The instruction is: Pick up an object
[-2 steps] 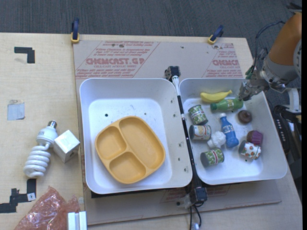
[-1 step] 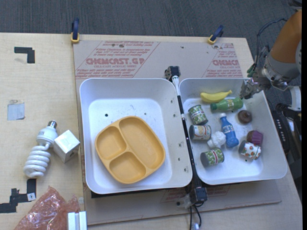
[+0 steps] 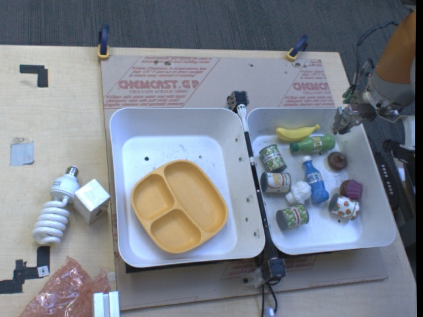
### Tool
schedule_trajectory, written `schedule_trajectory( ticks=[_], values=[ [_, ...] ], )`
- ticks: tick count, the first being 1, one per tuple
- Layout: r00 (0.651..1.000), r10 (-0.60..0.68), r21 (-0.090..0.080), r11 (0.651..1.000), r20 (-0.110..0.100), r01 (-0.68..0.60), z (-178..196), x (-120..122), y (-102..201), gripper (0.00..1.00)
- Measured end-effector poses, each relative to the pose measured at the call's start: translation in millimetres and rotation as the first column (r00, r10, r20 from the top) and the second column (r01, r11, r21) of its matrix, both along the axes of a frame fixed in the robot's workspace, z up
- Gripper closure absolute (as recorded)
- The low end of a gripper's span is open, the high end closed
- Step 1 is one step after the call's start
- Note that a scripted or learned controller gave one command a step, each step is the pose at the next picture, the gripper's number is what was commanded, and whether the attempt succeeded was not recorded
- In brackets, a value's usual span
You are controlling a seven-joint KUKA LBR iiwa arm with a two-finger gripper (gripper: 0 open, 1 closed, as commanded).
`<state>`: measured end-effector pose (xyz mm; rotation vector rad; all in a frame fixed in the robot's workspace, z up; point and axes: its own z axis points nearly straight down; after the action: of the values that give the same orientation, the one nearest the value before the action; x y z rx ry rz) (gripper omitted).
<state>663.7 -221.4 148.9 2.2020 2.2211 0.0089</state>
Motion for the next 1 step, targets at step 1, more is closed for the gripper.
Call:
schedule_trajectory(
  ticks=[1],
  values=[
    [1.000,0.002,-0.002,1.000,0.002,-0.002,10.3,0.5,-0.3,1.00]
  ],
)
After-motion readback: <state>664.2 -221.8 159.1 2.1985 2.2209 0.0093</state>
